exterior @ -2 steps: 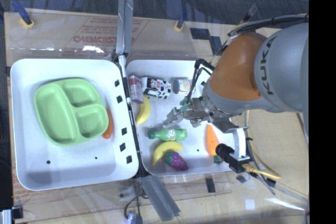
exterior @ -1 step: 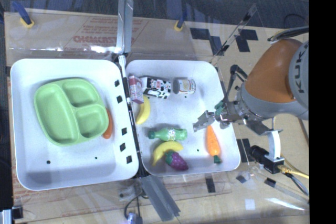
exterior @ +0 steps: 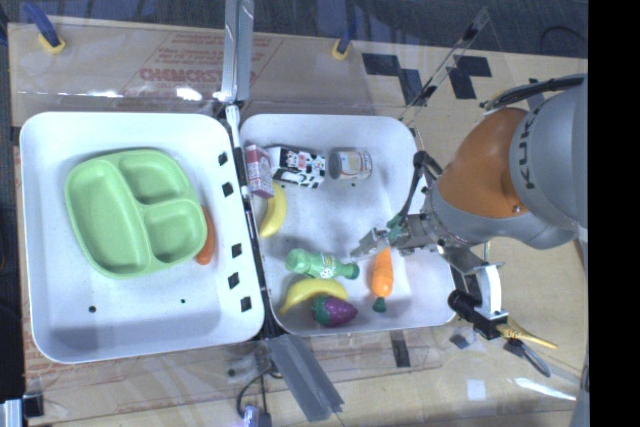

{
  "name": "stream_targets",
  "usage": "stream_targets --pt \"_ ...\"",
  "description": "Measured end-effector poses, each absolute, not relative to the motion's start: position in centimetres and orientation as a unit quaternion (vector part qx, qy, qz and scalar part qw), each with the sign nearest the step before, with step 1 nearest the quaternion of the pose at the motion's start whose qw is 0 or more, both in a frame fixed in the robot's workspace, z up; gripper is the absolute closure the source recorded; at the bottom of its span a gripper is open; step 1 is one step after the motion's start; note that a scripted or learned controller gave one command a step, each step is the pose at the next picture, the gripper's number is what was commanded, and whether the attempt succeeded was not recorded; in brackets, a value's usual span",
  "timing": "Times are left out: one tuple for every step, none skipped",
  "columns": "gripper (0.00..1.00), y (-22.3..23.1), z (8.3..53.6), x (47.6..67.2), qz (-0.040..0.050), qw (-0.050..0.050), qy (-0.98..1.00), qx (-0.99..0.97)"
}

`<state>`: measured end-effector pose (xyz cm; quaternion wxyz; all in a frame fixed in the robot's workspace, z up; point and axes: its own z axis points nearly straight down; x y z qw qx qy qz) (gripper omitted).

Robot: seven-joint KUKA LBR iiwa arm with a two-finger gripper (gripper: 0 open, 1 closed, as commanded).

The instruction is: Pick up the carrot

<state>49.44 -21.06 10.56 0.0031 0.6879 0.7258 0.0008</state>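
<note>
carrot | just below jaws (right bin) | ungrasped

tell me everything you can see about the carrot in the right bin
The carrot is a small orange toy, plastic-looking and smooth, with a dark green stub at its lower end. It lies on the floor of the right bin, roughly upright in the view, near the right wall. The gripper sits just above its top end. A green bottle lies to its left, apart.
</note>
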Motion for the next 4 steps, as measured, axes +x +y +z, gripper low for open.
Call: stream_targets --pt "0.00 -20.9 9.2 47.7 -0.0001 -0.002 0.747 0.664" --pt "0.00 -18.6 16.3 52.8 -0.0003 -0.001 0.753 0.658" --pt "0.00 -21.0 9.1 51.2 -0.0004 -0.001 0.774 0.634" --pt "1.00 -21.0 10.1 51.2 -0.0008 -0.002 0.775 0.632"
